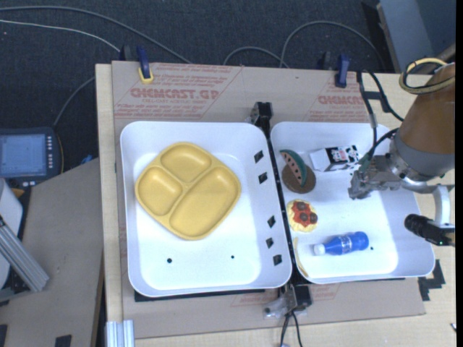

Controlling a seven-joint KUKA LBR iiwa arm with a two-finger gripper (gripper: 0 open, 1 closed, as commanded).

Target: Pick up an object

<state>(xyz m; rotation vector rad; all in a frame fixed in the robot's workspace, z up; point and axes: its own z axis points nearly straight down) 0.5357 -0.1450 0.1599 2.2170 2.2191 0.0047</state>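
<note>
The right bin (405, 266) holds several small objects. A watermelon-slice toy (296, 170) lies at its left side, with a small white and black box (333, 157) just to its right. A round pizza-like toy (302, 215) sits below the slice. A blue bottle with a white cap (341, 244) lies on its side near the front. My gripper (357, 189) hangs low over the bin's middle right, to the right of the box and above the bottle, apart from both. Nothing shows in its grasp.
The left bin (145, 266) bears a yellow divided plate (188, 190). A black divider (269, 186) runs between the bins. The grey and orange arm (430, 132) covers the right bin's far right. Blue clamps (145, 65) stand at the bench's back edge.
</note>
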